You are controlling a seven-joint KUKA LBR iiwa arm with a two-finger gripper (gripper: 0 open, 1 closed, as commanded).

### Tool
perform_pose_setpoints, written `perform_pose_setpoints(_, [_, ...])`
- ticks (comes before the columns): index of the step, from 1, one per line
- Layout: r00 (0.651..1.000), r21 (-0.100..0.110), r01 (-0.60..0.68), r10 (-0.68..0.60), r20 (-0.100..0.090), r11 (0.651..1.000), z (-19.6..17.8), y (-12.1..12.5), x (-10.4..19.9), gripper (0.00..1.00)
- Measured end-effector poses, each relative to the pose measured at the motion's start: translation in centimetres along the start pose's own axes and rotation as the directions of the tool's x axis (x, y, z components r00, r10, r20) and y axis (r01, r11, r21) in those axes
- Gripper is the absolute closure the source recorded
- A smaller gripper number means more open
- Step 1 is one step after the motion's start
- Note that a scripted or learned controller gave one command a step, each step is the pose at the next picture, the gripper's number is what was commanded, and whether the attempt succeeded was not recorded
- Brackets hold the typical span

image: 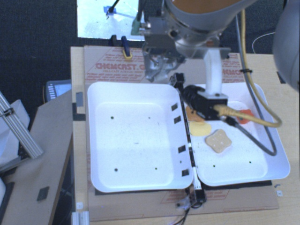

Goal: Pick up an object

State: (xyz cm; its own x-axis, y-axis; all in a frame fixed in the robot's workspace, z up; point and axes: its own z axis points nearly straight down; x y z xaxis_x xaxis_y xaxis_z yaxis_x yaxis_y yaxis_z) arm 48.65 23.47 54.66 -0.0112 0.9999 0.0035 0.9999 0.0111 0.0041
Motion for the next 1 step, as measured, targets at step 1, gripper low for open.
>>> perform_pose_setpoints(1, [1.000,0.001,0.002,-0.002,0.001,1.000,0.06,0.00,0.00,0.00])
